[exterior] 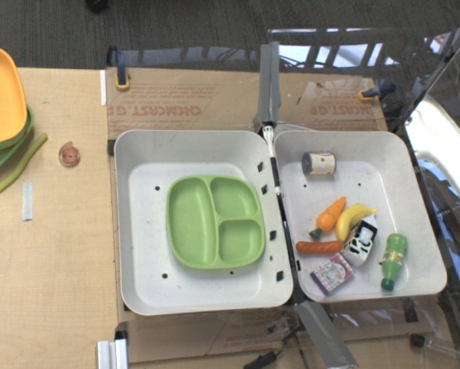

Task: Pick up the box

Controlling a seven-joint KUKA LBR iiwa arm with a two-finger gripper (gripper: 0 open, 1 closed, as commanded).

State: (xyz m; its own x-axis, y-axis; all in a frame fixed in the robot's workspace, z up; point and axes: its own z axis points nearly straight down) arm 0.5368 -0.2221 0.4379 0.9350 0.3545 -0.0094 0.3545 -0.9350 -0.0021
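So, camera view: the target, a small white carton box with black print (pixel 361 239), lies tilted in the right white plastic bin (pixel 402 154), low and right of centre. It's hemmed in: yellow banana (pixel 352 218) touching its upper left, orange-red sausage-shaped toy (pixel 319 246) just beside its lower left, pink foil pouch (pixel 332 274) below, green plastic bottle (pixel 393 261) near its right.

Can't tell jaws state.

Risks, as I judge them: a descent clips the banana or pouch and grabs the wrong item; the tilted box slips or pivots out of a pinch; neighbours get shoved.

Left bin has the green divided plate (pixel 215 221), well apart.
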